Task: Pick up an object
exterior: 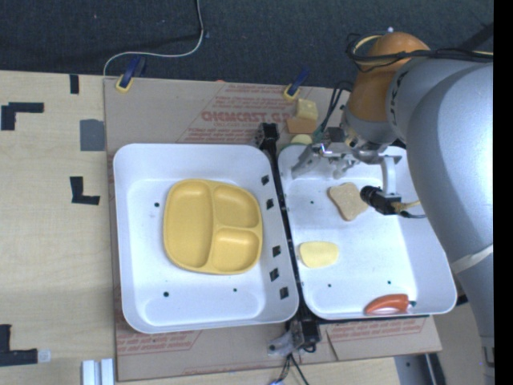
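Camera view looks down on two white bins side by side on a cardboard-covered counter point(160, 107). The left bin point(132, 215) holds a yellow divided plate point(212, 225). The right bin point(417, 271) holds the loose pieces to pick from: a toast slice point(347, 200), a pale yellow piece point(318, 253) and an orange piece point(387, 304) by the near rim. The gripper point(325, 155) hangs over the right bin's far edge, near the toast slice; whether it is spread or closed cannot be told. Dark carpet lies beyond.

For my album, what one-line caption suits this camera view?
Grey robot arm reaching over two white bins: yellow divided plate left, toast-like piece right.
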Tool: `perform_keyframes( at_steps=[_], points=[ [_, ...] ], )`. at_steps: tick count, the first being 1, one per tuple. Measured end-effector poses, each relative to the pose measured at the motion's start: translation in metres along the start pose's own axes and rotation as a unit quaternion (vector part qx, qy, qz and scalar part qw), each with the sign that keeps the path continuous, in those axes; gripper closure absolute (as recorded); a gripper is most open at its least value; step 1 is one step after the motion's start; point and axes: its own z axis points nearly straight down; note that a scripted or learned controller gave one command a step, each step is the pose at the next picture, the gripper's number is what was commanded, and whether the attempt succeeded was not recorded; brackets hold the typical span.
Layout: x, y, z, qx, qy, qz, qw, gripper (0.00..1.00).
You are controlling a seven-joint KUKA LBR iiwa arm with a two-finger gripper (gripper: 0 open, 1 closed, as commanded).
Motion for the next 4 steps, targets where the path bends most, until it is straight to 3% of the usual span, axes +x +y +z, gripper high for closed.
perform_keyframes(
  at_steps=[1,2,3,4],
  points=[
    [-0.034,-0.033,0.021,-0.004,0.0,0.003,1.0,0.0],
    [-0.061,-0.041,-0.017,0.001,-0.001,0.003,1.0,0.0],
    [-0.051,-0.07,0.021,-0.005,-0.003,0.002,1.0,0.0],
    [0.007,-0.015,0.021,-0.003,-0.002,0.0,1.0,0.0]
  ],
)
